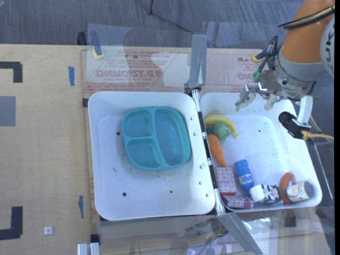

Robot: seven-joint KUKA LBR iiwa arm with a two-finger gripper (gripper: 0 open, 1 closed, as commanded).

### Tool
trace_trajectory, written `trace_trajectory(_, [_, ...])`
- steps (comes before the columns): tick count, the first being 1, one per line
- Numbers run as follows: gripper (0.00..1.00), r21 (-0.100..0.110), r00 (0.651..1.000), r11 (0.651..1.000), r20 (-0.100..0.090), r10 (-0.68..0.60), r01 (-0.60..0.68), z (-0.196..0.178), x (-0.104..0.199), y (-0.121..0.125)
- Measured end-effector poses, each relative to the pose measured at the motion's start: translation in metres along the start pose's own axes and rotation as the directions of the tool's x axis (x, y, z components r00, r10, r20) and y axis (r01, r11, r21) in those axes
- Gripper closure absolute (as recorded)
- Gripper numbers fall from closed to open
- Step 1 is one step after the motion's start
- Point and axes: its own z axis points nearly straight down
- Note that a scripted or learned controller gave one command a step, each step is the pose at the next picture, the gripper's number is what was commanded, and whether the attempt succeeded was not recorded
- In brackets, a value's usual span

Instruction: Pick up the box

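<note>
Hovering over the far edge of the right bin (313, 158), the gripper (258, 97) sits high w/ fingers apart, nothing between them. The box (225, 180), small, red and white, lies flat at the near-left corner of that bin, against the divider wall, just near of the carrot (216, 149). So the target is toward the near side and a bit left of the jaws, w/ the banana (220, 123) and carrot on the line between. Box long axis runs approx near-far, along the divider. Blue bottle (244, 174) is just right of it, so clearance looks tight on both long sides; closing across the short width prob means fingers slotting between wall and bottle. Left bin (103, 195) holds a teal divided plate (156, 138), not relevant. Judging by this, the approach is not yet begun.
</note>
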Motion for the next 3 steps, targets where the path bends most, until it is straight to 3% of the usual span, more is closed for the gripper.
trace_trajectory(1, [0.0, 0.001, 0.994, 0.994, 0.0, 0.108, -0.108, 0.098, -0.025, -0.106])
trace_trajectory(2, [0.0, -0.012, 0.978, 0.978, 0.0, 0.21, -0.21, 0.139, -0.009, -0.143])
trace_trajectory(3, [0.0, -0.008, 0.891, 0.891, 0.0, 0.453, -0.453, 0.14, -0.022, -0.067])
